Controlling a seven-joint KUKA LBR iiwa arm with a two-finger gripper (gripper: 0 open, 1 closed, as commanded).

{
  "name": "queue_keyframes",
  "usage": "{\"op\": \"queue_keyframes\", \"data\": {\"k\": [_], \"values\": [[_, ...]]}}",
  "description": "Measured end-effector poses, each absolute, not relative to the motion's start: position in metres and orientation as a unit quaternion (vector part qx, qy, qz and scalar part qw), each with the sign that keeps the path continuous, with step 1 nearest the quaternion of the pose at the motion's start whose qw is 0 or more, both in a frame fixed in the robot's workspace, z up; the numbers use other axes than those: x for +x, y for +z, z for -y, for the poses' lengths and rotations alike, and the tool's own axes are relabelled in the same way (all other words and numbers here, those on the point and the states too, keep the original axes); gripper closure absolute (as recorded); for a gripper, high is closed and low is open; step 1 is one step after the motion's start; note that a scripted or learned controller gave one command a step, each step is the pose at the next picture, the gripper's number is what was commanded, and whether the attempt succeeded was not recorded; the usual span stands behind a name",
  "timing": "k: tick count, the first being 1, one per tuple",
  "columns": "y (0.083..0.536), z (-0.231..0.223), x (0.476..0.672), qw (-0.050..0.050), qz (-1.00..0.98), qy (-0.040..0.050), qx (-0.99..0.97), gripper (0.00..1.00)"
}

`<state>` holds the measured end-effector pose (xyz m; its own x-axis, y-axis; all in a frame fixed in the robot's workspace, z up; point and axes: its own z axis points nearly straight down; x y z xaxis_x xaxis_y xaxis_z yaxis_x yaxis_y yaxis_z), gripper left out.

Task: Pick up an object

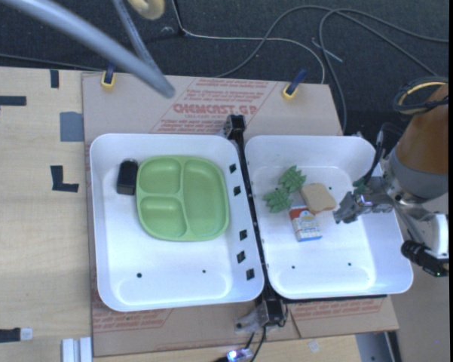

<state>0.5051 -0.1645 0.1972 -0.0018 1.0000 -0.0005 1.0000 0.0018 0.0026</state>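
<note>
Over the right bin (377, 274) the claw (348, 208) hovers just beside a tan block (318, 197) and small carton (307, 224); whether it is parted, I cannot tell. Best centre over one piece, clear of the green toy (285, 189), before descending.

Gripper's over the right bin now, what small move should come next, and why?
Probably ease the gripper left and down toward the tan block. It sits just right of that block, nothing shows between its fingers, and the red-and-blue carton lies close below.
</note>
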Motion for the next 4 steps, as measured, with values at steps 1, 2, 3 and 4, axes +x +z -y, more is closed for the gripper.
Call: {"op": "queue_keyframes", "data": {"k": [1, 2, 3, 4], "values": [[0.241, 0.158, 0.507, 0.001, -0.708, 0.0008, 0.706, 1.0], [0.244, 0.106, 0.499, -0.001, -0.709, 0.0002, 0.705, 1.0], [0.236, 0.043, 0.504, -0.001, -0.71, -0.0001, 0.705, 1.0], [0.229, -0.001, 0.501, -0.001, -0.709, -0.0008, 0.706, 1.0]]}}
